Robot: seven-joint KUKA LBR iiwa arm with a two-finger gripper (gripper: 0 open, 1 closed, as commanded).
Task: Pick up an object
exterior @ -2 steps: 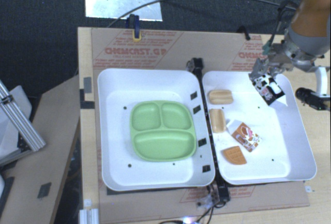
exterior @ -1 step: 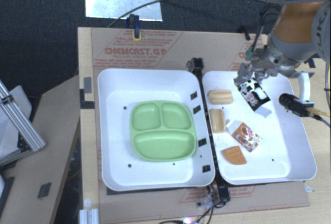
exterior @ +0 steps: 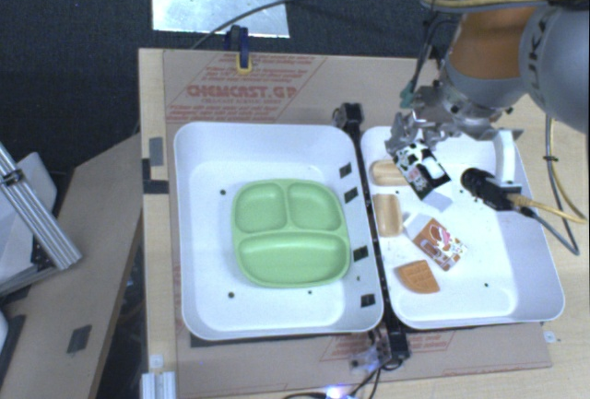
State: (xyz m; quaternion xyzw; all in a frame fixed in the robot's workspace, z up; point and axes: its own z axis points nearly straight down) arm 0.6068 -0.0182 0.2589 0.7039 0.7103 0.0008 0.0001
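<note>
Right beside the pincer (exterior: 408,141), a small, tilted black-and-white packet (exterior: 422,170).

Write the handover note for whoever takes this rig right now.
Gripper: down at the back left of the right bin, right next to a black-and-white item. No grasp can be confirmed.
Also in that bin: tan roll, tan bar, printed packet, orange wedge.
Left bin: green divided plate.
Done: nothing visibly lifted.
Left: grip one item and raise it.
</note>
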